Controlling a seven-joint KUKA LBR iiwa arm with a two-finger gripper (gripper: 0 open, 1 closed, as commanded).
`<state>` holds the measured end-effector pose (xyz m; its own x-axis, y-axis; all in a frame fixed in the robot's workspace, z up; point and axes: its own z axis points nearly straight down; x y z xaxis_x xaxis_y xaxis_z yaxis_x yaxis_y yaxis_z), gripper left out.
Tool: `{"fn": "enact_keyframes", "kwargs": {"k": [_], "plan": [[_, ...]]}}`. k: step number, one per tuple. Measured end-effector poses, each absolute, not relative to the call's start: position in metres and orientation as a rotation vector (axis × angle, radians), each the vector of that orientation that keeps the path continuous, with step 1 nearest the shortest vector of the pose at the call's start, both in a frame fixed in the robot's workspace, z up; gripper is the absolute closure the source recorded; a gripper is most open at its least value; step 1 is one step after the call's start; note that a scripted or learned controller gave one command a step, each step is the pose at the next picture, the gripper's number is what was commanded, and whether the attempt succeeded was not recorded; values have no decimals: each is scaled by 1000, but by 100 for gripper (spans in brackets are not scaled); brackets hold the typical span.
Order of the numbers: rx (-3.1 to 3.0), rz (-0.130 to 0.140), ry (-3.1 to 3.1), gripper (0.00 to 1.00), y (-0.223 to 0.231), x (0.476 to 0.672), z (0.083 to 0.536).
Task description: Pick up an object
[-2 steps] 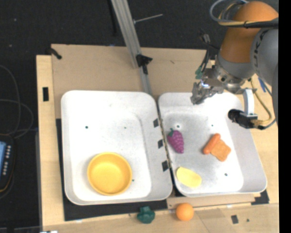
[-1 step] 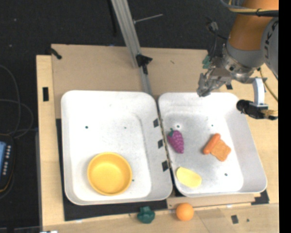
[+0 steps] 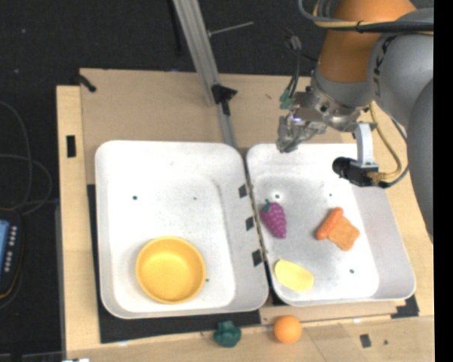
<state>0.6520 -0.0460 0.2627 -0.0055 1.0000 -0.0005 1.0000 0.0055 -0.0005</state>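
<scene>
Camera view, looking down at a slant. Worktop [image 3: 136,108] carries two shallow white bins side by side. Left bin [image 3: 166,179] has a yellow bowl [image 3: 171,268] upright near its front edge. Right bin [image 3: 362,277] holds the likely pick candidates: purple grape bunch [image 3: 273,219] close to the divider w/ the left bin, orange toy piece [image 3: 337,229] toward the middle-right, pale yellow flat piece [image 3: 293,275] near the front-left corner. All three lie apart from each other, prob. scattered loose so each can be taken singly. An orange ball [image 3: 288,329] and a small green thing [image 3: 226,334] sit on the worktop in front of the bins, outside both.

Arm reaches in from the right; tool [image 3: 289,138] hangs above the right bin's back-left corner, pointing down. Too small and dark to make out; cannot tell how it is set, and nothing is seen held in it. It touches none of the items; the grape bunch is the nearest one, still well apart. Judged stage: approach, pick not yet made.
</scene>
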Motion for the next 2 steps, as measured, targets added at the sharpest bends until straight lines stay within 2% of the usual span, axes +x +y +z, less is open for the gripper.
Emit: {"fn": "enact_keyframes", "kwargs": {"k": [1,2], "plan": [[2214,2,2227,100,3,666,266],[2214,-1,2227,100,57,684,245]]}}
